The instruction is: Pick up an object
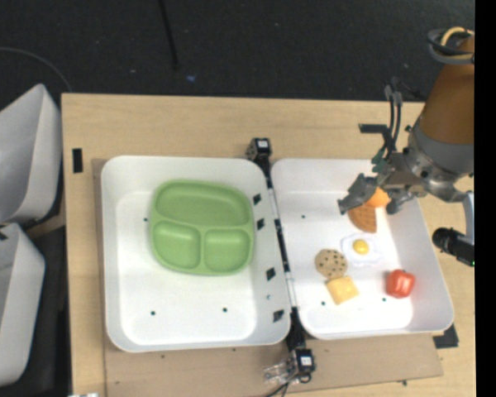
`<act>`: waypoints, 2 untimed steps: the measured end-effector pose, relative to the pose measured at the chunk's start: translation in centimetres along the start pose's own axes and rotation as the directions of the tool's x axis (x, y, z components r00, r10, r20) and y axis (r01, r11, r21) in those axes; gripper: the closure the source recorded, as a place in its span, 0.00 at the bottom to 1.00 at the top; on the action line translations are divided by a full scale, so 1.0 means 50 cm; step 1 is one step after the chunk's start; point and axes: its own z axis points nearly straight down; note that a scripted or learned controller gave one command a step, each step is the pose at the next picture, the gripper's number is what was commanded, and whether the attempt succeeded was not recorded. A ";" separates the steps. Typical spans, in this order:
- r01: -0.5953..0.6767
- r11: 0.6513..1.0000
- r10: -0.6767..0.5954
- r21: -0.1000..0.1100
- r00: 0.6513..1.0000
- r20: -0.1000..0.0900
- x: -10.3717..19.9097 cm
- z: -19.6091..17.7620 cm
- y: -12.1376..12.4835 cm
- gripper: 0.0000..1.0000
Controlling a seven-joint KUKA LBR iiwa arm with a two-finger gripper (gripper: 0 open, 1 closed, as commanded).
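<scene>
**Hovering pincer over the right bin's far side**

Reaching in from the right edge of the table, the grey arm with its orange band holds the pincer low over the right bin, near that bin's far right corner. Whether the pincer stands wide or narrow I cannot tell; its dark parts overlap the toys below. An orange piece shows right at the tip, but it is unclear whether it is gripped or merely lying under the pincer. Touching that piece on the near side is a brown wedge like a slice of bread or pizza.

Toward the middle of the right bin lies a fried egg toy, white with a yellow yolk. Just beside it, nearer the bin's left wall, sits a chocolate chip cookie, and a yellow cheese-like block touches the cookie on the near side. A red pepper-like toy rests close to the bin's near right corner, apart from the others.

The left bin carries a green divided plate with three compartments, set toward its far side.
</scene>
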 end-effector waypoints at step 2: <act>0.000 1.000 0.000 -0.011 1.000 0.001 -0.013 0.071 0.001 0.00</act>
